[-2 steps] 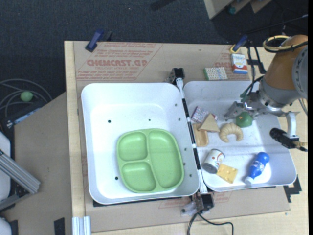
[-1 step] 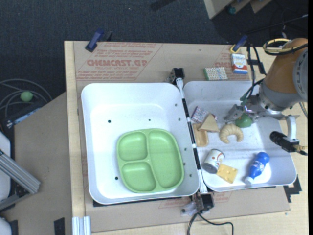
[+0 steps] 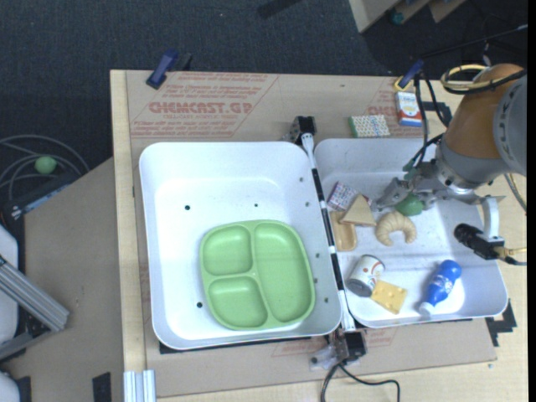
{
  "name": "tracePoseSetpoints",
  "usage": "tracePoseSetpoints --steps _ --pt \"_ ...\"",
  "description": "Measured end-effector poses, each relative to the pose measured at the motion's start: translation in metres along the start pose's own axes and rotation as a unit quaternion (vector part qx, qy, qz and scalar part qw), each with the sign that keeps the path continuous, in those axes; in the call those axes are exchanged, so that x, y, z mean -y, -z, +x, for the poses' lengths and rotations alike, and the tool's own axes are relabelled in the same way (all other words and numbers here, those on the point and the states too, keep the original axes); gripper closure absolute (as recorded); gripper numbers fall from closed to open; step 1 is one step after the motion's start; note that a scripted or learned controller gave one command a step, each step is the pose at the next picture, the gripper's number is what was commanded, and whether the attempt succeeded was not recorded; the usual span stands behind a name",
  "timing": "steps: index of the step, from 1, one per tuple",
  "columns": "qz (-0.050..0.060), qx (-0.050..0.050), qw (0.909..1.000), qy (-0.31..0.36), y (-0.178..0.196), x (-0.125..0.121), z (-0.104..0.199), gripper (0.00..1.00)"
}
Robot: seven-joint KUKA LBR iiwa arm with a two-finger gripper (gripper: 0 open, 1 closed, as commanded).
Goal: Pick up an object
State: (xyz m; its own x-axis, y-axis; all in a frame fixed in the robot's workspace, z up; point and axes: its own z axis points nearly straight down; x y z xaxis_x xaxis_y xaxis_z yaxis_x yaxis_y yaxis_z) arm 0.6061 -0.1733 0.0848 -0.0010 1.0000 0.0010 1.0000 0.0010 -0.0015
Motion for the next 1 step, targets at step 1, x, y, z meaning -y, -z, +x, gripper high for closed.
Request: tracePoseSetpoints --steps 1 --pt "-0.001 0.0 1.0 0.0 0.0103 -0.0004 -0.0002 1.0"
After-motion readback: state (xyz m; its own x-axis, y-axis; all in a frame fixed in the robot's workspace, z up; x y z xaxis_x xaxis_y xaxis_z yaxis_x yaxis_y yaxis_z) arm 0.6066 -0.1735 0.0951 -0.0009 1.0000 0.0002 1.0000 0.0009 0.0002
